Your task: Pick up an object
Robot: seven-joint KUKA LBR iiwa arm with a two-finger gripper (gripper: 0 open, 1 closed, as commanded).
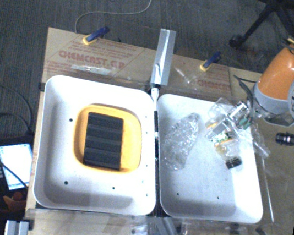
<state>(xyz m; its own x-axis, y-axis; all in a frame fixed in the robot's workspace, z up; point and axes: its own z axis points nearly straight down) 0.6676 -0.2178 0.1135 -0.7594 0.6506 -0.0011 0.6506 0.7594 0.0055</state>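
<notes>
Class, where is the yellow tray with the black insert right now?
The yellow tray lies in the middle of the left bin, across the divider from the clear plastic bag in the right bin.

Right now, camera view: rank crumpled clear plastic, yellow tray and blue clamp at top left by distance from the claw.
From the claw, over the right bin:
1. Crumpled clear plastic, right bin, just left of it.
2. Yellow tray, left bin.
3. Blue clamp, bench's far left edge.

Set high above the bench, looking down at a slant, far enough off to take in both white bins: left bin [56, 127] at nine o'clock, right bin [245, 197] at three (floor and cables around). Arm [287, 82] entering at two o'clock.
</notes>
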